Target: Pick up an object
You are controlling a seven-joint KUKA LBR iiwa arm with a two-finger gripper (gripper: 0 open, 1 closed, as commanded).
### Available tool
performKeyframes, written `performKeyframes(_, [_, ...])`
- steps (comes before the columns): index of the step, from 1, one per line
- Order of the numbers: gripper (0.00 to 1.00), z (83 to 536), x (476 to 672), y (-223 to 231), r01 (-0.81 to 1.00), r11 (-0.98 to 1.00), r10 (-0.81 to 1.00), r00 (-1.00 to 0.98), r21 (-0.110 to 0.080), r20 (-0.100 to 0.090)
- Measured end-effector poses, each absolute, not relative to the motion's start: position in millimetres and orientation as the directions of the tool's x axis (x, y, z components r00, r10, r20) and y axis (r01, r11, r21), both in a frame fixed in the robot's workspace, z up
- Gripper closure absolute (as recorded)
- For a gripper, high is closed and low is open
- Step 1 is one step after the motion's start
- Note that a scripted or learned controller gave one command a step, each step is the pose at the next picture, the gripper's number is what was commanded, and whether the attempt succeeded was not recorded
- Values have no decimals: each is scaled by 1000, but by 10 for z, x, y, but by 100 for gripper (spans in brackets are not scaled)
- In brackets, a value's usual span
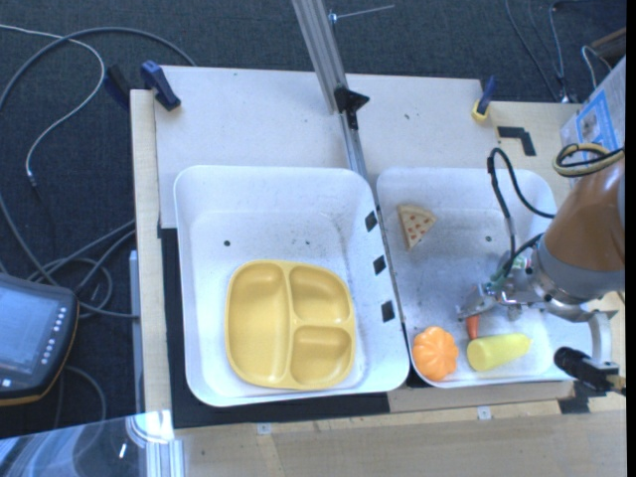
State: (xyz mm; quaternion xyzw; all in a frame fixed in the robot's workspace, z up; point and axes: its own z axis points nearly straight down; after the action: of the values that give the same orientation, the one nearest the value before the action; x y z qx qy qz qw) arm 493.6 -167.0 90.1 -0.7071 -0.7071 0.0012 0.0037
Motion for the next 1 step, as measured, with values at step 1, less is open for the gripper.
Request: performKeyframes(1, [100,1032,4954,-1669,1000,1,1000,-1,0,2])
